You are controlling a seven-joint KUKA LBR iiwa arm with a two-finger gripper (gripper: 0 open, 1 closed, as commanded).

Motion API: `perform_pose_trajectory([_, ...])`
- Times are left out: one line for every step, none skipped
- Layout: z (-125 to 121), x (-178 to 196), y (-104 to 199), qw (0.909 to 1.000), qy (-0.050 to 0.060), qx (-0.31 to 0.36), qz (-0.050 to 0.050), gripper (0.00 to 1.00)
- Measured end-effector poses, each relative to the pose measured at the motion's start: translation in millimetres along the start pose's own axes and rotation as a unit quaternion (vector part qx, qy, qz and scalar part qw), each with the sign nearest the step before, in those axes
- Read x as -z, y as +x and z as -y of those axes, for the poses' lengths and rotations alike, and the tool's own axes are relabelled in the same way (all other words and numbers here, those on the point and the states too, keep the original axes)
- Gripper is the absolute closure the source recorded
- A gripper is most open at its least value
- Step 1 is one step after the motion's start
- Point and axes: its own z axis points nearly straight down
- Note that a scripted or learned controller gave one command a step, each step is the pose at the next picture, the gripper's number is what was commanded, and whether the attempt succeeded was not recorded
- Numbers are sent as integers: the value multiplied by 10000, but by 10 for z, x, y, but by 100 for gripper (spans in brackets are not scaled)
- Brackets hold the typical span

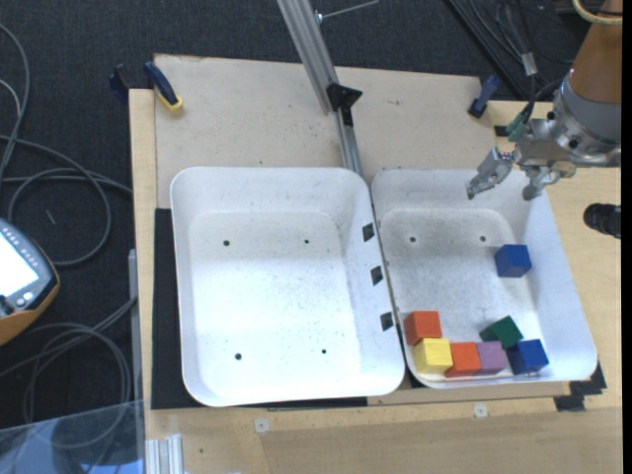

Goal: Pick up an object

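Nearest the camera, along the near edge of the right bin (pixel 553 265), a cluster of small blocks was seen: a yellow block (pixel 432 354), two orange blocks, a purple, a green and a blue one, packed touching. A lone blue block (pixel 513 261) was set apart toward the bin's right wall. It was judged light, rigid and smooth-faced, best taken across two opposite flat sides. The gripper (pixel 507 179) was held above the bin's far edge, fingers spread apart, with nothing between them.
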Motion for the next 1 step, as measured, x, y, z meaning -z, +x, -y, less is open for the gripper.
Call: perform_pose_trajectory([-16, -615, -565, 10000, 33, -27, 5, 0])
